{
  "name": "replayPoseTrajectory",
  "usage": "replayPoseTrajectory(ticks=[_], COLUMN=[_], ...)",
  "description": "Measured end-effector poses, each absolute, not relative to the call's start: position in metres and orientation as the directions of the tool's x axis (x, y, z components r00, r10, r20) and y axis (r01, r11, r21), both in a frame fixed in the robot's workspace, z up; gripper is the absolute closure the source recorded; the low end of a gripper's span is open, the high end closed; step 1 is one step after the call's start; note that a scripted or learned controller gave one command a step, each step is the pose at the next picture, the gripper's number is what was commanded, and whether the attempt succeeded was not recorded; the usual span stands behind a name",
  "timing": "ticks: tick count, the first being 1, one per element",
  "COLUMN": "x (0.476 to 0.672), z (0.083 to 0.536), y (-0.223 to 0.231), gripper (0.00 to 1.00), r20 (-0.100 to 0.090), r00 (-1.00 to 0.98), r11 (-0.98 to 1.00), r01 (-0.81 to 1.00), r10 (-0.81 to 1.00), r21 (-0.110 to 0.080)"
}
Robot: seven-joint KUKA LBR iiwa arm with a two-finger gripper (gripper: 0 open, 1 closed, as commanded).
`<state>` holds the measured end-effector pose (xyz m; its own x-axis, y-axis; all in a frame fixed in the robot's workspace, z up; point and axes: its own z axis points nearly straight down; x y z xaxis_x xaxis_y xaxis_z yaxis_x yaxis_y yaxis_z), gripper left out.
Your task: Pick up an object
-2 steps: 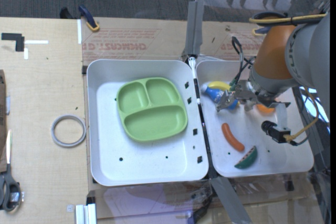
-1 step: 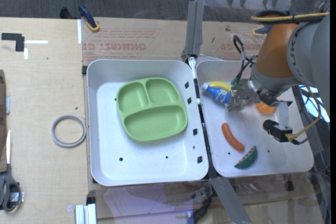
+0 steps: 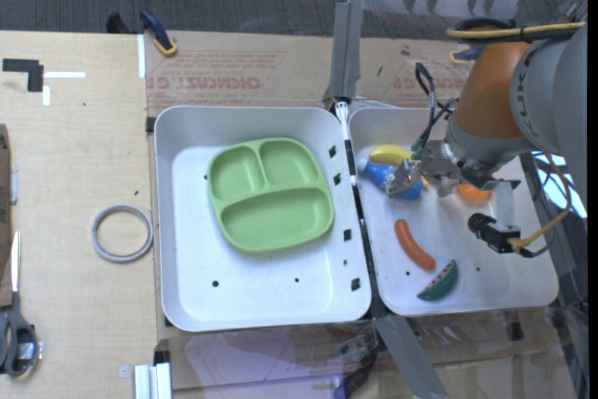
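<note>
Two glossy white plastic bins sit side by side. The left bin (image 3: 177, 229) holds one smooth green three-compartment plate (image 3: 271, 193). In the right bin (image 3: 486, 290), the gripper (image 3: 408, 179) hangs over a blue-and-yellow toy (image 3: 381, 162), near one sausage (image 3: 414, 244) and one watermelon wedge (image 3: 437, 281).

Two white bins (image 3: 177, 229), one green divided plate (image 3: 271, 193), one tape ring (image 3: 121, 232), and in the right bin one sausage (image 3: 414, 244), one watermelon slice (image 3: 439, 282) and one banana (image 3: 389, 153).

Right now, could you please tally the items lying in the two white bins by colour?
Green: 2, the divided plate and the melon slice
Yellow: 1, the banana
Blue: 1, the blue item
Orange: 1, the orange item
Red: 1, the sausage
Total: 6
</note>
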<state>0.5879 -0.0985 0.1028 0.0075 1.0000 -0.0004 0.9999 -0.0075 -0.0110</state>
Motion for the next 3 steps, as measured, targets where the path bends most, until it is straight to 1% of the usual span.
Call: replayPoseTrajectory(ticks=[1,2,3], x=[0.5876,0.5877,0.5875], z=[0.1094,0.1094,0.1155], y=[-0.1000,-0.0998,-0.1011], gripper=[1.00,0.00,1.00], r20=[0.000,0.000,0.000], r00=[0.011,0.010,0.012], r11=[-0.011,-0.010,-0.012], r01=[1.000,1.000,1.000], r10=[1.000,1.000,1.000], r21=[-0.015,-0.015,-0.019])
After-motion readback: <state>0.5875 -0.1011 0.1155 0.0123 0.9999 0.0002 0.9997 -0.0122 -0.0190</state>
